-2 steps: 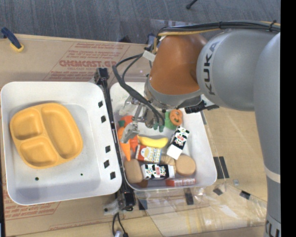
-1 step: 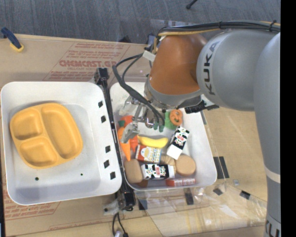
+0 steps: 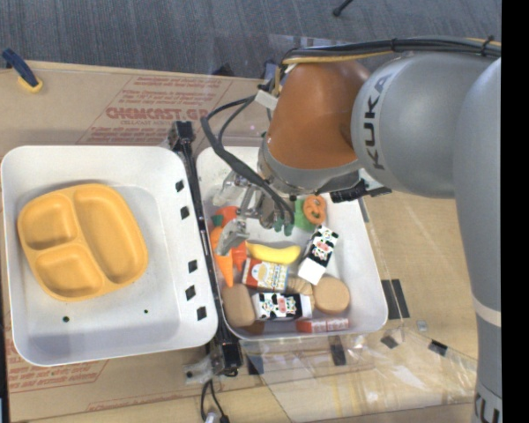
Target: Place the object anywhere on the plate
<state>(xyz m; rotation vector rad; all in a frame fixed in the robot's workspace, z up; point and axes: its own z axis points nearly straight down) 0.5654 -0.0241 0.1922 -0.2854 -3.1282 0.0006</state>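
The plate [image 3: 81,252] in the left bin [image 3: 35,337] carries nothing, so all is left; the pincer [image 3: 247,218], state unclear, hangs over the toys [image 3: 282,280] in the right bin [image 3: 366,276].

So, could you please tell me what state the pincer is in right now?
Pincer: low over the right bin among the toy food; open or shut cannot be told.
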